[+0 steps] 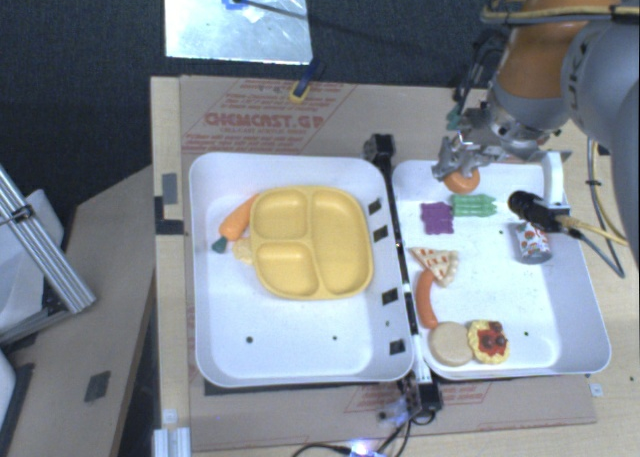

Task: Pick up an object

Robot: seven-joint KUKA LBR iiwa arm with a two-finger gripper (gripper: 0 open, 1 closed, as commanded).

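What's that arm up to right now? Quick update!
Pincer low over right bin's far edge. Orange piece right beneath, grip unconfirmed. Purple piece, green piece close by.

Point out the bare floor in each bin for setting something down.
Left white bin: bare strip in front of the yellow divided plate. Right white bin: bare floor right of the hot dog, below the small can. Crowded: right bin's far end, by the gripper.
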